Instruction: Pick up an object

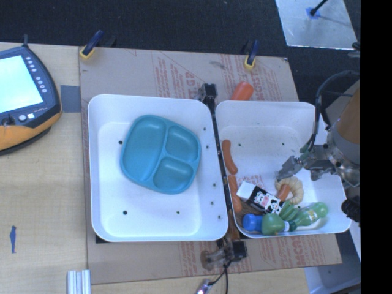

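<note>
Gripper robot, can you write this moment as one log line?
gripper: over right bin | below: donut | left bin: blue plate

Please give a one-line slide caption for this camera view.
Gripper poised above the toys in the right bin; blue divided plate in the left bin.

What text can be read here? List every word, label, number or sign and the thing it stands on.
Nothing can be quoted as it reads.
Cardboard sheet: red printed lettering, too faint and small to read.
Black-and-white box in the right bin: a printed pattern, with no legible letters.
Handheld pendant: bright screen, washed out.
</note>
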### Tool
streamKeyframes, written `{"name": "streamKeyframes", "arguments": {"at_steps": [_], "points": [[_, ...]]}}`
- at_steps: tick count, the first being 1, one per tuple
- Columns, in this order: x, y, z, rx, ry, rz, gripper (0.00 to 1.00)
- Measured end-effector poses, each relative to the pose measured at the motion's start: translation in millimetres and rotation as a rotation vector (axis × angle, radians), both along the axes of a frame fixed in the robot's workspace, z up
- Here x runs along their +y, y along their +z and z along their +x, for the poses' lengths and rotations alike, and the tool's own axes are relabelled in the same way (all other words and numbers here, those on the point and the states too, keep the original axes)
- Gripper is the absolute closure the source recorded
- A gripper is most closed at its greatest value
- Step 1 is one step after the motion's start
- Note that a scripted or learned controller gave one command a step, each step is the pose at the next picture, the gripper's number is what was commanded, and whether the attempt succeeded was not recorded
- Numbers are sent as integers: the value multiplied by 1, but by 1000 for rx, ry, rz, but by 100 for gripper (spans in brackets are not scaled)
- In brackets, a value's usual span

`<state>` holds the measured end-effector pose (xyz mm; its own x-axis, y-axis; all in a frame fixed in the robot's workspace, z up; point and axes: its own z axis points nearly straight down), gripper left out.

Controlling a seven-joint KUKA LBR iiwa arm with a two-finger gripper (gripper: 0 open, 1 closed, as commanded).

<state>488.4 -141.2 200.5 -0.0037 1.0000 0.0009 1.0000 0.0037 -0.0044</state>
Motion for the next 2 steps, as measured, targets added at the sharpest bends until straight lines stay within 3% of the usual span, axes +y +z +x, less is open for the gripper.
{"name": "streamKeyframes", "arguments": {"at_steps": [1, 2], "points": [[28, -106, 18, -7, 2, -2, 0], [28, -96, 18, -7, 7, -2, 100]]}}
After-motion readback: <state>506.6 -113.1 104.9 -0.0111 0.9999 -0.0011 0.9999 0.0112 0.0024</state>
